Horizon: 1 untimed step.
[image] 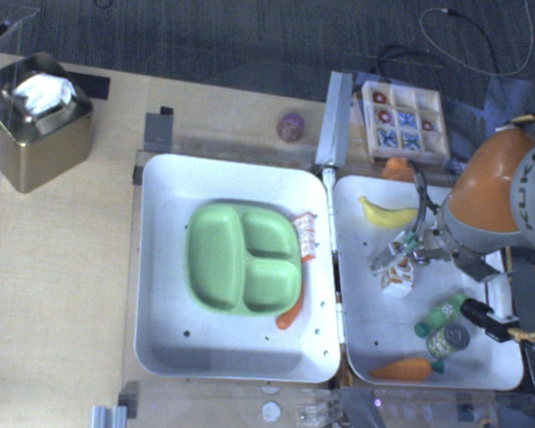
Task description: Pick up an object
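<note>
My gripper hangs low in the right bin, near its middle. Directly under it lies a small white and brown carton, partly covered by the gripper, and I cannot see whether the two touch. A yellow banana lies just behind the gripper. A green bottle and a round can lie to its front right. An orange carrot rests by the bin's front wall.
The left bin holds a green divided plate, a red and white packet and a small orange carrot. Behind the bins sit a tic-tac-toe board, a purple ball and a brass box.
</note>
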{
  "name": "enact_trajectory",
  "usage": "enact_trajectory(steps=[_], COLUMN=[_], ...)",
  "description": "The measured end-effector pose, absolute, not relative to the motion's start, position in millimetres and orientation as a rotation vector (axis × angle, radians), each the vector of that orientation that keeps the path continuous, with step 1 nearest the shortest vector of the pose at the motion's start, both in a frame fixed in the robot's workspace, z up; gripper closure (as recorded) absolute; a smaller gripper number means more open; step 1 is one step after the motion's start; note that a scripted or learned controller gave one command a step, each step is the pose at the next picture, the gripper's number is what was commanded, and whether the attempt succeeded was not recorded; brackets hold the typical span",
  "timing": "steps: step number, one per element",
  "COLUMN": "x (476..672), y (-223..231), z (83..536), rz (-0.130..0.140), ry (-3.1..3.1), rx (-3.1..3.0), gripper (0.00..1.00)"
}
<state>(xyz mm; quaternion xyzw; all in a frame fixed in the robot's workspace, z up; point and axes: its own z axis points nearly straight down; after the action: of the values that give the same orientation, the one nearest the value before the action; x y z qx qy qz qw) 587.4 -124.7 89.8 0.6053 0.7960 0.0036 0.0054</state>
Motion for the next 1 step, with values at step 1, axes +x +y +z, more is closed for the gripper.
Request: enact_trajectory(steps=[1], x=[591.0], y=[-125.1], z=[103.4], rz=[0.018], ry=[2.485], rx=[1.886], gripper=[1.00])
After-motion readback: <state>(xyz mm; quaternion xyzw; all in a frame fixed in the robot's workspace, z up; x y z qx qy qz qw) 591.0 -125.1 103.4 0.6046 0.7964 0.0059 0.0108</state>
